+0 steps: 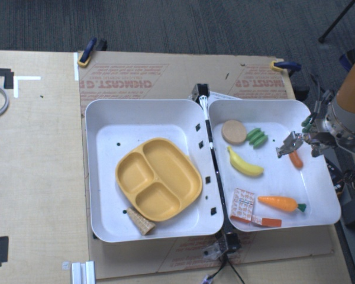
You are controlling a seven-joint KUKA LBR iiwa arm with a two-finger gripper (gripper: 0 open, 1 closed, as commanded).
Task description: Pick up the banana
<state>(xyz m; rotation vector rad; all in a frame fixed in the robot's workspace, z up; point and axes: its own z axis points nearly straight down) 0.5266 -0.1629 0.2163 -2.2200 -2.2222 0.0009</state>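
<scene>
My gripper (302, 145) hovers at the right bin's (319, 215) right side, fingers spread, holding nothing; the banana (245, 163) lies to its left near the divider, long axis slanting down-right; approach leftward.

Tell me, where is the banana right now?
The banana lies in the right bin, near its left wall, just below the round tan cookie.

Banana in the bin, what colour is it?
Yellow. The banana shows plainly in the camera view.
</scene>
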